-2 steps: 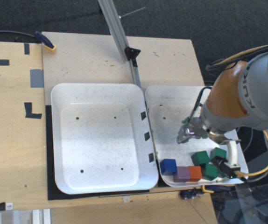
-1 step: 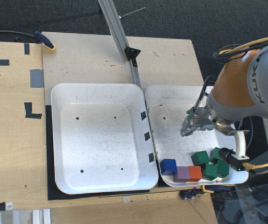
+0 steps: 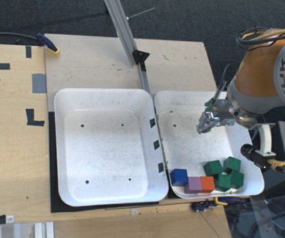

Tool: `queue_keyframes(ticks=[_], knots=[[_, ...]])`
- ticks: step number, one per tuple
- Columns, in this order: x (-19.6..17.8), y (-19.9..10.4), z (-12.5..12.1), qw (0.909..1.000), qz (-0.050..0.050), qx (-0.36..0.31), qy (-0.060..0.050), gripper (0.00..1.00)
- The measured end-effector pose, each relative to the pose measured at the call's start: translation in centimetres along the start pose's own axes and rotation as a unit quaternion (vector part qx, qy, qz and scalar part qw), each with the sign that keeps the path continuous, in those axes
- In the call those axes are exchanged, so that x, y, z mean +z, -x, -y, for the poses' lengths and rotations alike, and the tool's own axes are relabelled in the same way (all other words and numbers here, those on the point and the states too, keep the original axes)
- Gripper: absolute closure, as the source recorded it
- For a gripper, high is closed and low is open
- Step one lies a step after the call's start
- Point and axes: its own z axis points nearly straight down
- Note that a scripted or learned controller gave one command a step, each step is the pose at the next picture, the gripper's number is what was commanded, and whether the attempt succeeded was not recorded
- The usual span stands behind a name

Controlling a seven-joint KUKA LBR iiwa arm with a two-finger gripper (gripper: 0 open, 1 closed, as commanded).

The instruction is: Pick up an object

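Several small blocks lie at the near end of the right bin (image 3: 182, 108): a blue cube (image 3: 179, 176), a purple block (image 3: 195, 184), an orange block (image 3: 207, 183) and green blocks (image 3: 225, 173) clustered at the near right corner. My gripper (image 3: 204, 125) hangs over the middle of the right bin, well back from the blocks, its fingers pointing down and left. Nothing shows between the fingers.
The left bin (image 3: 105, 145) sits beside the right one, sharing a raised rim. A slanted metal pole (image 3: 125, 31) with a black clamp crosses the bench behind the bins. A blue and yellow tool (image 3: 48, 42) lies at the far left.
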Motion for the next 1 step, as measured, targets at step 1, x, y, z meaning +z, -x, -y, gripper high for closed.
queue_keyframes(ticks=[1], knots=[[-1.53, -0.03, -0.04, 1.0, 0.0, 0.001, -0.002, 1.0]])
